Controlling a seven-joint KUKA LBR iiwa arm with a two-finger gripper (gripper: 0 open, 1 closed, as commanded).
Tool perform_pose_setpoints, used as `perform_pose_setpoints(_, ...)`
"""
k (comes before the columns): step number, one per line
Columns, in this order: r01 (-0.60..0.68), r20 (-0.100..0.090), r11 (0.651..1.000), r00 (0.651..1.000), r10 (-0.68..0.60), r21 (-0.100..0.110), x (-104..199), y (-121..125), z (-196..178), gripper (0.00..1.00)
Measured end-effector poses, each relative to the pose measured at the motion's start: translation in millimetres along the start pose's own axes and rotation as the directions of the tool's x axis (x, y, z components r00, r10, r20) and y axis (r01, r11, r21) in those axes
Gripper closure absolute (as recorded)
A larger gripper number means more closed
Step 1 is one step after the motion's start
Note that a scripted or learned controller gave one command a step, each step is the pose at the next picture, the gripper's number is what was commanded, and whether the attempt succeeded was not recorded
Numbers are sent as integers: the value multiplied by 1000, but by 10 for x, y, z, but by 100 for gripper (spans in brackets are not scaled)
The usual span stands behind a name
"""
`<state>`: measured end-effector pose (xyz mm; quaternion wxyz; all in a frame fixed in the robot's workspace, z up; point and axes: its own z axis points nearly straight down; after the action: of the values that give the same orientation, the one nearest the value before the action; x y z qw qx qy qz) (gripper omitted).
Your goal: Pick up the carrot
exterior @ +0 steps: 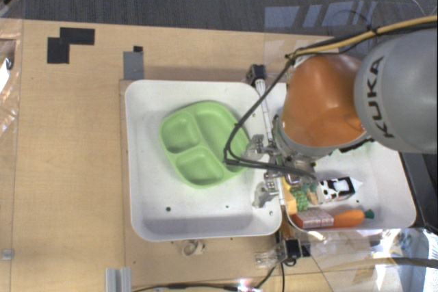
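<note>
The carrot (349, 218) is orange with a green tip at its right end. It lies flat near the front edge of the right bin (400, 202). My gripper (269, 189) hangs under the orange wrist band, over the wall between the two bins. It is to the left of the carrot and apart from it. The arm's bulk hides much of the right bin.
A green divided plate (198, 143) lies in the left bin (147, 167). Beside the carrot's left end sits a reddish box (316, 219). A black-and-white object (337, 189) and a small yellow piece (301, 201) lie just behind them. Cables loop from the wrist over the plate.
</note>
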<state>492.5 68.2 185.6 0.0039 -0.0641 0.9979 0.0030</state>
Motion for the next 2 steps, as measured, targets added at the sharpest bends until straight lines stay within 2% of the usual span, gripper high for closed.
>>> perform_pose_setpoints(1, 191, 4, 982, 982, -191, 6, -592, -441, -12, 0)
perform_pose_setpoints(2, 196, 17, 981, 980, -196, 7, -629, -415, -142, 100)
